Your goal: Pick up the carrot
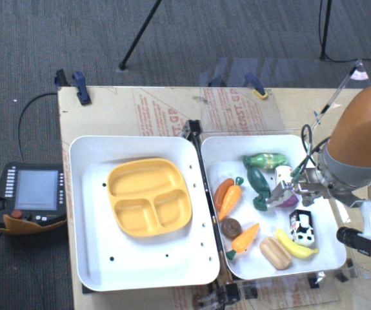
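Approach step: gripper [280, 194] hung low in the right bin [224, 144] over the purple piece [290, 201], grip state unreadable, so reaching the carrot [229, 201] lying left needed a leftward shift.

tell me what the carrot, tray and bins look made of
Carrot: likely moulded plastic toy, smooth, uniform orange with a slight sheen.
Tray: looks like matte yellow plastic, with rounded moulded compartments.
Bins: probably thin white plastic or coated metal, glossy, rounded corners; hard to tell which.
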